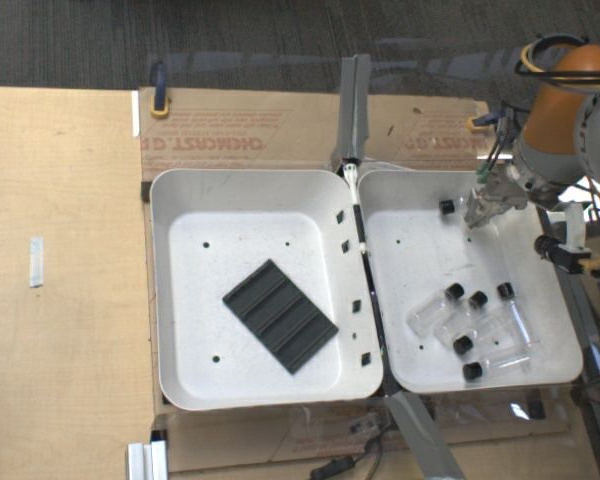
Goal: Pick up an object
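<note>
Tool (483,211) hangs over the right bin (400,368) near some clear vials (470,323); can't tell its grip.

Grey KUKA arm (570,118), orange-banded

A yellow cable loop is seen up top, black fittings lower down.

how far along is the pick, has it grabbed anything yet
Nothing looks picked. The gripper hangs over the right bin's far side, nothing visibly held. The clear vials lie clustered in that bin, and the dark ridged block lies in the left bin. The whole grasp remains.
</note>
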